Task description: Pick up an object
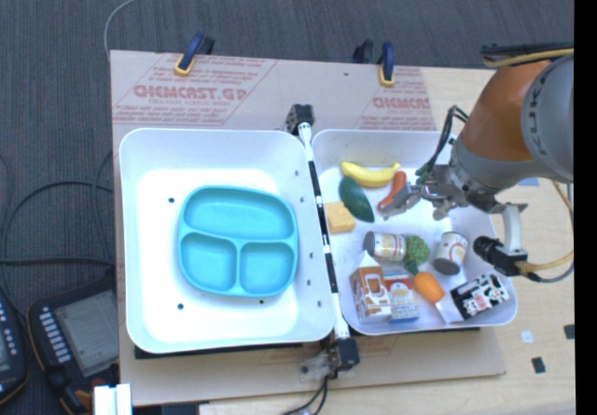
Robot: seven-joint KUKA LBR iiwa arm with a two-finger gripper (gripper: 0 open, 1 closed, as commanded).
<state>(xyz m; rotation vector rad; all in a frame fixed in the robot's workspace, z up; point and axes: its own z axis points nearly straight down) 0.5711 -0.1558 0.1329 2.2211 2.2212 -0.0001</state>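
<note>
1. Pale wood makes up the worktop point(522, 348), which carries a printed cardboard sheet point(196, 91) held down by clamps point(193, 51) at its far edge, presumably so the sheet and the bins on it cannot slide as the arm works.
2. The left bin point(149, 311) holds a blue divided tray point(239, 241) laid flat in its middle. With three open sections facing up, it looks like a place meant to receive things.
3. The right bin point(326, 147) sits just beside the left one, their rims touching along a middle divider, so a move between them would be short.
4. The grey and orange arm point(522, 124) reaches in from the right and leans over the far part of the right bin.
5. The tool point(410, 194) hangs low near a red pepper point(398, 186). Its fingers are too dark and small to read, so I cannot tell whether they are wide or narrow, nor whether anything is held.
6. The likely things to pick lie loose in the right bin: a carton point(382, 295) at the near edge, a black-and-white packet point(480, 297) in the near right corner, a banana point(369, 172) at the far side, and a green vegetable point(356, 200) just beside it.
7. Smaller things crowd the middle: a can point(387, 244) lying on its side touching a broccoli piece point(416, 253), a small jar point(451, 250), a yellow block point(339, 216) by the divider, and an orange carrot point(428, 287) near the carton.
8. Judging by the tool's place, the pepper or the banana seems the aim, and nothing appears lifted yet.
</note>
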